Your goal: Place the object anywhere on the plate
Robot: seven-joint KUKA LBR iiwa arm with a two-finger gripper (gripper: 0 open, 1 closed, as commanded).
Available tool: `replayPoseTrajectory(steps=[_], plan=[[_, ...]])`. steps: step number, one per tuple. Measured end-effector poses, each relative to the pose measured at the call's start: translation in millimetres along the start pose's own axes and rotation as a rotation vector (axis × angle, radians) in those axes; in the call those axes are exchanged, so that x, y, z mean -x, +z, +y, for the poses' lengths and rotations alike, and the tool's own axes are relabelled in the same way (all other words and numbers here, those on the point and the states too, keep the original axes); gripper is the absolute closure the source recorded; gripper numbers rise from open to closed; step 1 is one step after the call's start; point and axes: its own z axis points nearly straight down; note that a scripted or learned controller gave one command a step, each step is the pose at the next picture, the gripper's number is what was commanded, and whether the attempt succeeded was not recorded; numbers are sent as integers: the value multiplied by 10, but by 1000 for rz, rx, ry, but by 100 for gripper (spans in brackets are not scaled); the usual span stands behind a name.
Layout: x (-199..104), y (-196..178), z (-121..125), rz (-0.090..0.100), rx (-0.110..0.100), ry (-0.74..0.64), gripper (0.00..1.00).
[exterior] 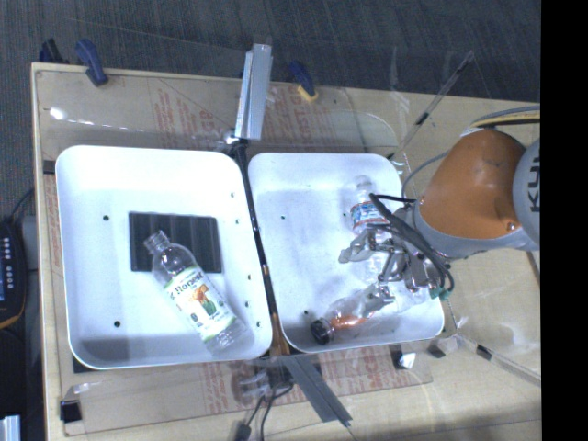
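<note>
A black rectangular plate lies flat in the left bin. A clear plastic bottle with a green and orange label lies across the plate's lower right corner, cap end on the plate and base on the bin floor. My gripper hangs over the right bin, near its right wall, far from the plate. Just behind it lies a clear bottle with a blue label. In front of it lies a crumpled clear bottle with an orange label and black cap.
The arm's orange band looms over the right bin's right edge, with black cables trailing to the wrist. A metal bar stands behind the seam between the bins. Blue clamps grip the bench's back edge.
</note>
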Motion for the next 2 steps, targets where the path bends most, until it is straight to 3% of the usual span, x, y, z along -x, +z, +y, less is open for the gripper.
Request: replayPoseTrajectory(steps=[1, 2], plan=[[-86, -223, 6, -4, -2, -213, 0], [158, -120, 5, -3, -1, -241, 0]])
